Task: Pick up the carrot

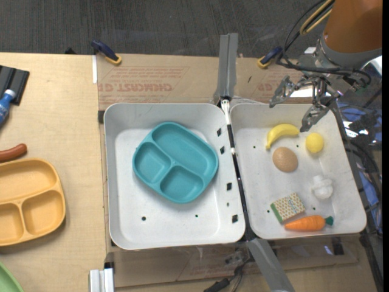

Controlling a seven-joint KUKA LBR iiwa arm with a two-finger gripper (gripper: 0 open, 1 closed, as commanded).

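A: From the camera above the bench: gripper (293, 110) hanging over the far edge of the right bin (352, 181), fingers (279, 95) spread well apart, clamped on nothing.

B: And the carrot (306, 224)?

A: Lying flat at the near end of that same bin, close to the front rim, well apart from the gripper. Long axis roughly across the picture, leafy green end pointing right, tip pointing left.

B: So which way from the fingers?

A: Toward the viewer and slightly right. Probably a long pull along the bin, then a descent with the fingers set across the carrot's narrow width.

B: Anything crowding it?

A: A small patterned block (287, 207) just beside its left end, nearly touching. A pale crumpled lump (322, 187) a little further back. Between gripper and carrot: banana (281, 133), lemon (314, 143), egg (284, 159).

B: Surface?

A: Smooth white bin floor, shallow walls. Left bin (121, 181) bearing a teal divided plate (175, 161). Light wooden bench (55, 96) to the left, with an orange tray (30, 202). Dark carpet beyond.
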